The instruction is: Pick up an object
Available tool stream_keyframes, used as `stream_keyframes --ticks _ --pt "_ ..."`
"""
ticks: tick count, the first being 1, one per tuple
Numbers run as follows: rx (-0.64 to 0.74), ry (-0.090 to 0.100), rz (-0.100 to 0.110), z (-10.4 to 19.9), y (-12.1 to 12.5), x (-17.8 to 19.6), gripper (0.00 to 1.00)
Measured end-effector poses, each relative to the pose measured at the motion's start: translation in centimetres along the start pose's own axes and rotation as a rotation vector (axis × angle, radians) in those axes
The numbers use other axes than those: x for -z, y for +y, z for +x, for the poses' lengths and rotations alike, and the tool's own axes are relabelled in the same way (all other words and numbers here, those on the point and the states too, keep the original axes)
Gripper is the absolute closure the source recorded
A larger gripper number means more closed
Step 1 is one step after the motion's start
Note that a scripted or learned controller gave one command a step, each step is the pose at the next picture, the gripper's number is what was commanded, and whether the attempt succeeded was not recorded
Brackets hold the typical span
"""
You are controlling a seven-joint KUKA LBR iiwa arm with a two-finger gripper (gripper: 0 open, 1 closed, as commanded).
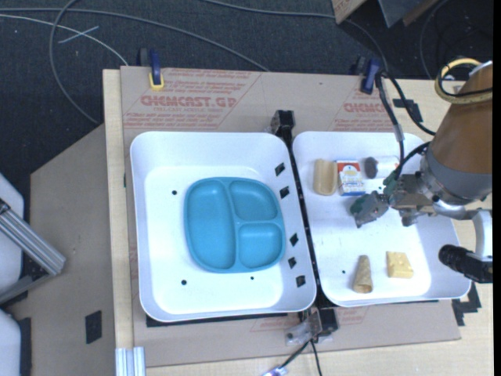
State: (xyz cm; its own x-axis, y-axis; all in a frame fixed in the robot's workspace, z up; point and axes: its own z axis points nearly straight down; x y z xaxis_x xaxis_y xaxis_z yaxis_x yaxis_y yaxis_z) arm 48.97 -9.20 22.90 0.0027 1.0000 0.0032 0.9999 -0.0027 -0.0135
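Note:
My gripper (368, 208) hangs over the middle of the right bin (438, 288), at the end of the arm that comes in from the right. Its dark tip is just below a small white, red and blue box (350, 177) and a tan roll (324, 176). A small grey piece (369, 164) lies right of the box. Nearer the front of the bin lie a tan cone (362, 273) and a yellow block (399, 264), both apart from the gripper.
The left bin (156, 280) holds a blue divided plate (234, 223). A black divider with clips (291, 202) runs between the bins. Cables (403, 108) trail over the bench behind the right bin.

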Motion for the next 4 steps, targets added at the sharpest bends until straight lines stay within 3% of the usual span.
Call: stream_keyframes --ticks 1,2,3,4 --pt "0.003 -0.001 -0.012 0.0 0.2 0.5 0.0" --pt "0.002 -0.001 -0.006 -0.1 1.2 -4.6 0.0" --pt "0.002 0.0 -0.004 0.0 0.7 -10.8 0.0" --pt "0.002 0.0 -0.008 0.0 0.7 -14.6 0.0"
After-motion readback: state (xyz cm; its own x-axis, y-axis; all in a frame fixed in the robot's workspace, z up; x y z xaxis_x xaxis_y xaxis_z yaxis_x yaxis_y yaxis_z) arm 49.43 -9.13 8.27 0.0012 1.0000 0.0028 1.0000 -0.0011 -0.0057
